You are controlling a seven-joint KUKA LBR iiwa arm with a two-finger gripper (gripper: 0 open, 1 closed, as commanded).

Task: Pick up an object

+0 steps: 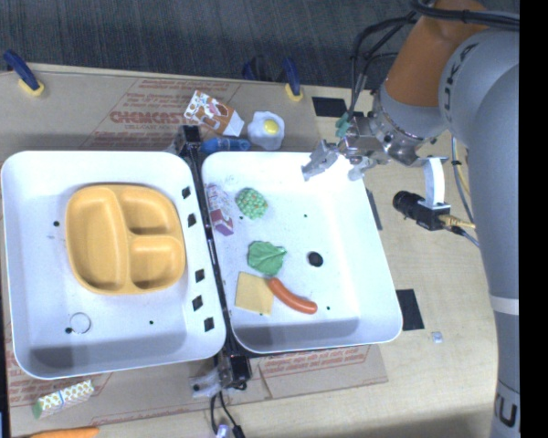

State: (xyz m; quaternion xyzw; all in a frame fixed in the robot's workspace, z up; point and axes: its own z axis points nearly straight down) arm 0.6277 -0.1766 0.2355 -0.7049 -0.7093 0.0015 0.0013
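The right bin (374, 281) holds one cheese slice (254, 293), one sausage (292, 297), one lettuce leaf (267, 257), one pea cluster (250, 202) and one carton (220, 208). The gripper (338, 164) hangs open and empty over the bin's far edge; best to descend squarely on the peas, nearest. The left bin (18, 272) has one yellow tray (125, 237)
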